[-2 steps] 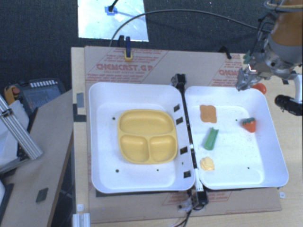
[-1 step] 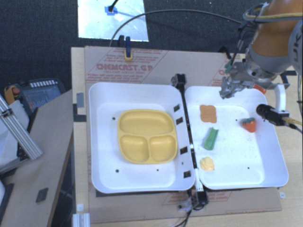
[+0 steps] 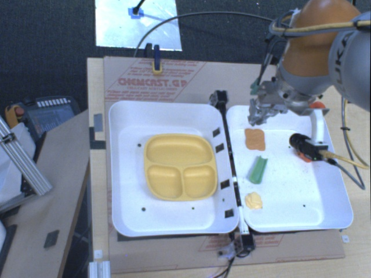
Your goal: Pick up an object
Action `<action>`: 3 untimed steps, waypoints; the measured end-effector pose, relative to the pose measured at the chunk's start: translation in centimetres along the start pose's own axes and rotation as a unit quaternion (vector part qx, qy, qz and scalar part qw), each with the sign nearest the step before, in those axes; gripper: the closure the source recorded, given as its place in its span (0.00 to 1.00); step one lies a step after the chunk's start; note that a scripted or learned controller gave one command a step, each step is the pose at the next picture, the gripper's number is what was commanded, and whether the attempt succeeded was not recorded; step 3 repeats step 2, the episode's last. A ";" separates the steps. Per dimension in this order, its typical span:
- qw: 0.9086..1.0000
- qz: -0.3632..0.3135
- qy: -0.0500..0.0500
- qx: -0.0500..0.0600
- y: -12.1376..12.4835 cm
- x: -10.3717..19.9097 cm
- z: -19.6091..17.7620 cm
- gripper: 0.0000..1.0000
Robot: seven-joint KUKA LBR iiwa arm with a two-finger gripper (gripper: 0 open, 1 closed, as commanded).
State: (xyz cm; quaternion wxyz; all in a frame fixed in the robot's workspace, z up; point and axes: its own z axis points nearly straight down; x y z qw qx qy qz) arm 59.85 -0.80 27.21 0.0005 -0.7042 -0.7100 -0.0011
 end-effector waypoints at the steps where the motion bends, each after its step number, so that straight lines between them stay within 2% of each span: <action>1: 1.000 0.000 0.000 0.001 -2.4 3.8 1.1 1.00; 2: 1.000 0.000 0.000 0.001 -4.6 7.8 2.6 1.00; 3: 1.000 0.000 0.000 0.001 -4.6 7.8 2.6 1.00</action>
